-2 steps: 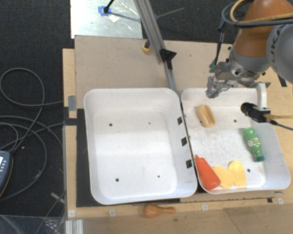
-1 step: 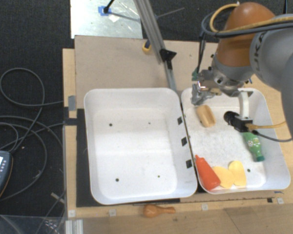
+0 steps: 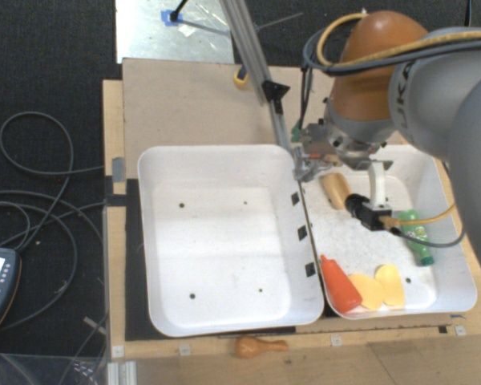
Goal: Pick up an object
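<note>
Objects for picking all sit in the right bin (image 3: 457, 291): a tan cork-like cylinder (image 3: 334, 189) near the bin's upper left, a green bottle-shaped thing (image 3: 415, 236) over toward the right wall, an orange-red carrot-like piece (image 3: 339, 284) down by the divider, and two pale yellow pieces (image 3: 380, 289) right next to it, touching or overlapping each other. So that's one tan, one green, one orange-red, two yellow, five things total as far as the view lets anyone count.

The gripper (image 3: 311, 164) hangs low over the top left corner of the right bin, basically at the edge where the two bins meet, just beside the tan cylinder. Whether it's actually touching the cylinder is hard to say. Its state can't be made out either; the wrist and cabling hide that part.

The arm (image 3: 441, 79) comes in from the right, a big grey body with the orange band (image 3: 377, 46) bulging above the wrist, and it covers the upper right part of the bin. A yellowish cable loops around it and a black connector (image 3: 365, 212) dangles in front of the green thing.

The left bin (image 3: 156, 215) sits beside it, two bins in all. On the counter (image 3: 192, 103), below the bins, lies one small brownish object (image 3: 260, 345). A metal pole (image 3: 244, 30) slants in from the top.
</note>
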Motion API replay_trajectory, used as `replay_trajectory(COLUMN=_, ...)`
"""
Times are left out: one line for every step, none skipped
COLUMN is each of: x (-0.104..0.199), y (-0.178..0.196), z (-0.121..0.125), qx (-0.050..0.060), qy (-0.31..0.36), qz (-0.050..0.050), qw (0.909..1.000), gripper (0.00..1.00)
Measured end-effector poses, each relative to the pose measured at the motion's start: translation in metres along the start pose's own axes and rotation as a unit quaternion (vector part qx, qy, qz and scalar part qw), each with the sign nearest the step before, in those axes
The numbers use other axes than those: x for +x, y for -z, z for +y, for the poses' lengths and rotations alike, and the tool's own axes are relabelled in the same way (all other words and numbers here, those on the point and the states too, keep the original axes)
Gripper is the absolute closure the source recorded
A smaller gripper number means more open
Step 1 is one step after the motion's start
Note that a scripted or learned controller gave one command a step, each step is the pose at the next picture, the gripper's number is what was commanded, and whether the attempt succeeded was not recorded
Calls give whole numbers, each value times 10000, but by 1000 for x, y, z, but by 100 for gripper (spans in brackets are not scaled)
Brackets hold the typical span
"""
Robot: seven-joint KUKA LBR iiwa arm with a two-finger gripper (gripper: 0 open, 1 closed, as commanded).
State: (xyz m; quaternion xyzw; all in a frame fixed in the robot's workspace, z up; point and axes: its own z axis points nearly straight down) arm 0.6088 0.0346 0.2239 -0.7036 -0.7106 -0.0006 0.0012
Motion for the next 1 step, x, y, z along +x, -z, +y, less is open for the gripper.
replay_trajectory(x=55, y=-7, z=-17, qx=6, qy=2, qz=-2, qw=10000, gripper=100)
